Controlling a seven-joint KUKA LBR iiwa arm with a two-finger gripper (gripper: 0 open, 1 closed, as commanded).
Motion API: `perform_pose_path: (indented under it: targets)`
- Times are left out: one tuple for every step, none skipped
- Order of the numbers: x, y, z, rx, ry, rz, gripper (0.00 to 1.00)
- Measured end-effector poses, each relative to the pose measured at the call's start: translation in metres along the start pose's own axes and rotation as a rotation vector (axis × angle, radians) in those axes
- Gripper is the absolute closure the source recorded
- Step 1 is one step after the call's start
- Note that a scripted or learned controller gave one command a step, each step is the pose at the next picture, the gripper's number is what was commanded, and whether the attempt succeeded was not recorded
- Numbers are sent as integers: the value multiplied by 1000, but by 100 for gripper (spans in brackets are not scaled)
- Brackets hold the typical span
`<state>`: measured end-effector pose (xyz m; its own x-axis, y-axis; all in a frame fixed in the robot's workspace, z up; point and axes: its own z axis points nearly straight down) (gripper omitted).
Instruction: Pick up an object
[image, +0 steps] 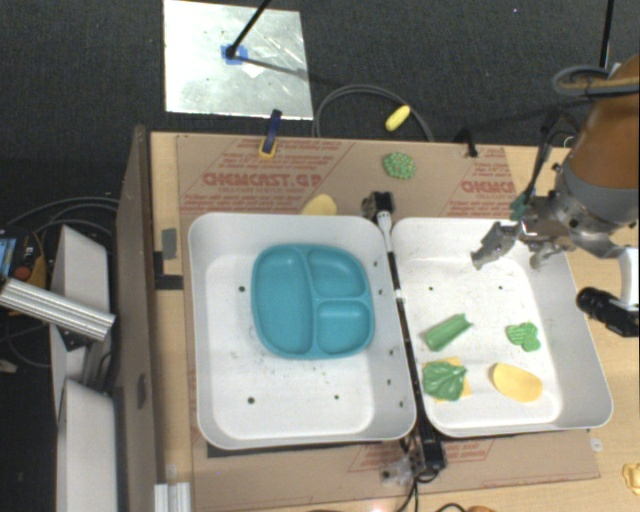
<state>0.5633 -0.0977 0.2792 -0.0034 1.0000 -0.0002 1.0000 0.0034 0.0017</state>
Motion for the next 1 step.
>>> perform_pose_path:
  targets:
    - [-87,-14,101,10,-2,10,0]
